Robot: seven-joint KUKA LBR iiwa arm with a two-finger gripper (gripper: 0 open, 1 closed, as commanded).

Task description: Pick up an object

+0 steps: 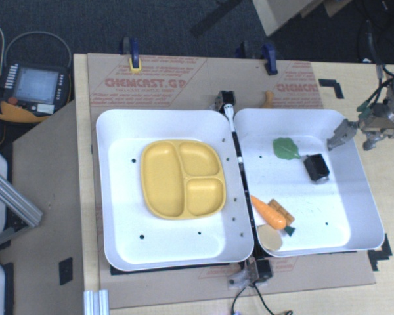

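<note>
Two bins (118,176), one tray (182,178), one carrot (268,212)

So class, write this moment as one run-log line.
gripper: open, above right bin's right edge, holding nothing | right bin: green piece, black block, carrot | left bin: yellow divided plate

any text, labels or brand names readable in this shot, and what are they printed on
"CHEMCAST GP", red print on the brown protective sheet behind the left bin.
"CHEMCAST", the same red print, cut short, on the sheet behind the right bin; smaller lines under both are too blurred to read.
The handheld pendant at far left has a screen, but its contents are too small to read.
</note>
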